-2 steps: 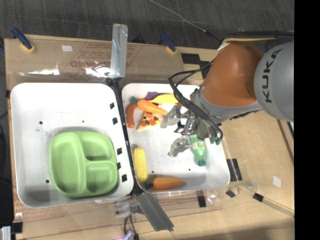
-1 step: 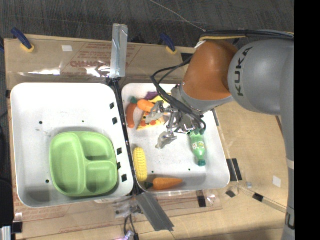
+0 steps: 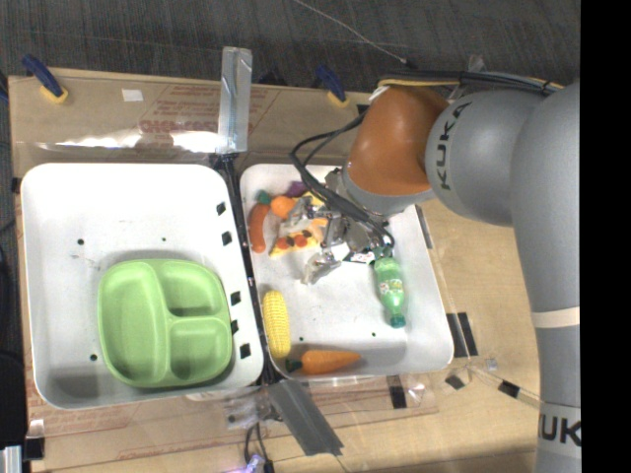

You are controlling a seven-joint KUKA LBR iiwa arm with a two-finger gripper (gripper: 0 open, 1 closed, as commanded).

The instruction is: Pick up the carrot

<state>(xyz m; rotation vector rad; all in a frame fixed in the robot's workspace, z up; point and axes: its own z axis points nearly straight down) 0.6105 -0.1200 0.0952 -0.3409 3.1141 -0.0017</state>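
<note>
- Hovering low over the upper half of the right bin (image 3: 434, 313): gripper (image 3: 330, 249), amid a clutter of small toy foods (image 3: 291, 215); whether open or closed, impossible to tell from this angle.
- Lying flat along the bin's near edge, well apart from the gripper: carrot (image 3: 330, 362), tip pointing right, blunt end close to the corn cob (image 3: 277, 323).
- Likely needed next — a shift toward the near wall, fingers set across the carrot's narrow width, not along its length.
- Worth minding: little clearance between carrot and bin wall, so a centred, straight-down approach; corn cob near enough to be nudged.
- Also in the right bin: green bottle (image 3: 390, 289), just right of the gripper.
- In the left bin (image 3: 59, 195): green divided tray (image 3: 168, 321).
- Underneath — brown cardboard-covered bench (image 3: 493, 264), taped and clamped at the edges; dark floor beyond.
</note>
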